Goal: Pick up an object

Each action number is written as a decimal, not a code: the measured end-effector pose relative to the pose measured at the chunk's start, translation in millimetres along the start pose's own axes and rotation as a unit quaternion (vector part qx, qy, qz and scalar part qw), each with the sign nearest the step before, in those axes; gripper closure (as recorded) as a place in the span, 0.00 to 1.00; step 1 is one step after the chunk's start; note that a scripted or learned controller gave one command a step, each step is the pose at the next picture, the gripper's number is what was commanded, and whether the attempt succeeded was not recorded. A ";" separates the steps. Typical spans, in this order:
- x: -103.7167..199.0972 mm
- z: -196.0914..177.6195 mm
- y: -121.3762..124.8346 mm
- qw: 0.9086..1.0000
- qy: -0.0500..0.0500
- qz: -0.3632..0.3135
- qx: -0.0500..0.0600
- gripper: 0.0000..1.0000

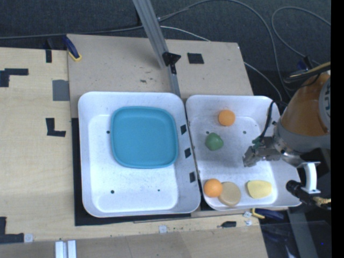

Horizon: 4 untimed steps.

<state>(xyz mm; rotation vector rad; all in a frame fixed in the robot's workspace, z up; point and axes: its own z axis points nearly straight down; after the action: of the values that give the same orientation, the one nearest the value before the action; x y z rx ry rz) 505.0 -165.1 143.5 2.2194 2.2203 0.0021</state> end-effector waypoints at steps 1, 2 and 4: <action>4.3 -43.2 -2.6 1.000 0.000 0.000 0.000 1.00; 4.5 -82.6 -2.1 1.000 0.000 0.000 0.000 1.00; 100.3 -68.4 45.0 1.000 0.001 -0.003 0.002 1.00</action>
<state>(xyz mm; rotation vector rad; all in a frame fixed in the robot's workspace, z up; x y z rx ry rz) 549.8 -64.7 212.0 2.2165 2.2287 0.0002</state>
